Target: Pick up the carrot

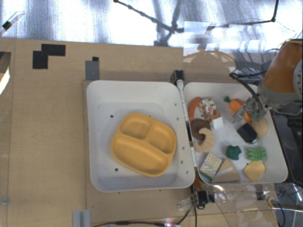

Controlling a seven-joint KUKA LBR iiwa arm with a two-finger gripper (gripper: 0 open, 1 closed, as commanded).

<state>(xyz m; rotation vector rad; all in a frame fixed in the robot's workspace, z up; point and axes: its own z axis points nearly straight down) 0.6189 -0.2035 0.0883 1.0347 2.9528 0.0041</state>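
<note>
The gripper [251, 111] covers part of the carrot [235, 105] — its finger state is unclear — and the arm [284, 74] is cut off at the right edge.

Left bin [94, 141]: well off to the jaws' left, holds a yellow divided plate [144, 144], three compartments, set at a slant. Right bin [283, 174]: clutter below and left of the jaws. Black block [247, 133] just below them; tan round piece [260, 126] just beside it. Lower down: dark green broccoli [233, 152], light green ridged piece [256, 153], pale yellow wedge [254, 170]. Further left: white cube [217, 123], brown-and-cream ring [202, 135], patterned packet [210, 165].
</note>
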